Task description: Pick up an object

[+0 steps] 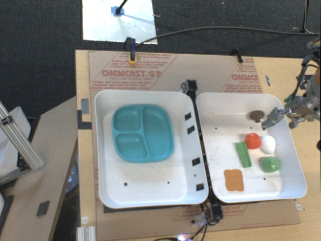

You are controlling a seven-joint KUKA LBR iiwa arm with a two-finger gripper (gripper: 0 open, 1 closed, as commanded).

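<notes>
Nothing has been lifted yet, so the whole pick is judged to remain. The gripper (275, 118) is seen at the right bin's (220, 104) two o'clock edge, and nothing is seen between its fingers. A brown object (257, 115) lies just beside it at nine o'clock. A red ball (253, 140) and a white egg (269, 144) lie near, at six o'clock.

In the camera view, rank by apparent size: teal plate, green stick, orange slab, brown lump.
1. teal plate
2. orange slab and green stick look about alike
3. brown lump
</notes>
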